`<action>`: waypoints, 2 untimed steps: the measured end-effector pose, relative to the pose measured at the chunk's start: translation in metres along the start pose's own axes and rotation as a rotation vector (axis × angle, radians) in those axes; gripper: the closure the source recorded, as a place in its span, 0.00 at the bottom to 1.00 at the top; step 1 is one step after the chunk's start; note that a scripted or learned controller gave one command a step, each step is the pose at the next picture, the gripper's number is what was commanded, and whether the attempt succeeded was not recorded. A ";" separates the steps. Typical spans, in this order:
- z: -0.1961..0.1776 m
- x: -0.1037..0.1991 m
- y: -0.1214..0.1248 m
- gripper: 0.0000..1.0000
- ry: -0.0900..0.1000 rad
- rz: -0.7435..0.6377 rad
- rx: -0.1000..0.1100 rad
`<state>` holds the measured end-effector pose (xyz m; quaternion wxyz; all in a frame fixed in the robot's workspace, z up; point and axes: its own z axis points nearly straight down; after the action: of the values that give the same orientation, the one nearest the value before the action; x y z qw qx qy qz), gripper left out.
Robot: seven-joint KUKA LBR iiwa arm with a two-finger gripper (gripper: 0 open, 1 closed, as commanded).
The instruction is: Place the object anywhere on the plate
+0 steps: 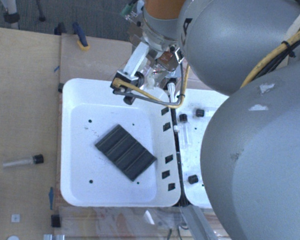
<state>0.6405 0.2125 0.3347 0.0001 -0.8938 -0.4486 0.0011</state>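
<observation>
So we've got the big grey arm [256, 129] hogging the right of the frame, then the left white bin [66, 150] mid-frame. A dark ribbed plate [125, 152] lies flat in its middle. The gripper [143, 86] hangs over the bin's top rim; can't tell its jaw state.

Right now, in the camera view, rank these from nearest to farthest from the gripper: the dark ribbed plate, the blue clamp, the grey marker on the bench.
1. Blue clamp: up-left of the gripper, on the bench behind the left bin.
2. Dark ribbed plate: below it, on the bin floor, only slightly farther.
3. Grey marker: far lower left, on the wooden bench.
</observation>
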 end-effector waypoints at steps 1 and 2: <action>0.163 0.020 0.004 1.00 -0.003 0.001 0.003; 0.095 0.026 0.012 1.00 0.001 -0.416 -0.002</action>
<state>0.6659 0.2261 0.2396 -0.0003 -0.7820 -0.6233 0.0001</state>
